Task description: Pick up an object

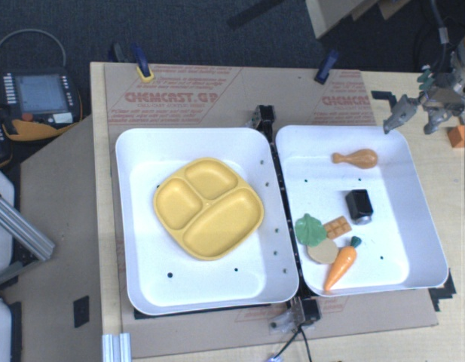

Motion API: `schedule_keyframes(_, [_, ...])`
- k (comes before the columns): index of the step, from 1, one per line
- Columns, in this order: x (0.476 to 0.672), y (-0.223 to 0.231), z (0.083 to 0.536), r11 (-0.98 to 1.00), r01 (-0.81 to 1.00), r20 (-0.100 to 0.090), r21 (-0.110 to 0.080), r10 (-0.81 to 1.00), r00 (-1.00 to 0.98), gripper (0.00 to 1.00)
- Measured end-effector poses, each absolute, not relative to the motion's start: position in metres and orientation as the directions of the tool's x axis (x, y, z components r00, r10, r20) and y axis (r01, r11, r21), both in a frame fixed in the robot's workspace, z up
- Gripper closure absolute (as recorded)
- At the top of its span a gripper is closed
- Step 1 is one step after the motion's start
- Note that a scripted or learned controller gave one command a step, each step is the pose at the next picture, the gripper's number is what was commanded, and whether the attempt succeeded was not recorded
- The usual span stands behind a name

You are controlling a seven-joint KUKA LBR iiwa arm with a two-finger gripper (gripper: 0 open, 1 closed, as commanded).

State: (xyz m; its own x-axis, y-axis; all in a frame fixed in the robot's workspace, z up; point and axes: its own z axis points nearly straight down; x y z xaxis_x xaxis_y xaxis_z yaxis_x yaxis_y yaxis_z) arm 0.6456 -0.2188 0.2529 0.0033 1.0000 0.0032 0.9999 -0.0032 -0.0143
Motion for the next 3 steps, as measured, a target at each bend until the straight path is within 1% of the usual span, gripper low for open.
schedule_keyframes(1, [0.648, -0.218, 0.261, 0.0, 1.0, 0.0, -0.001, 1.0, 0.0, 0.0])
schedule_keyframes(2, [0.644, -0.215, 0.202, 0.001, 1.0, 0.0, -0.001, 1.0, -0.001, 0.0])
schedule_keyframes(3, [0.638, -0.213, 0.157, 0.0, 1.0, 0.001, -0.006, 1.0, 0.0, 0.0])
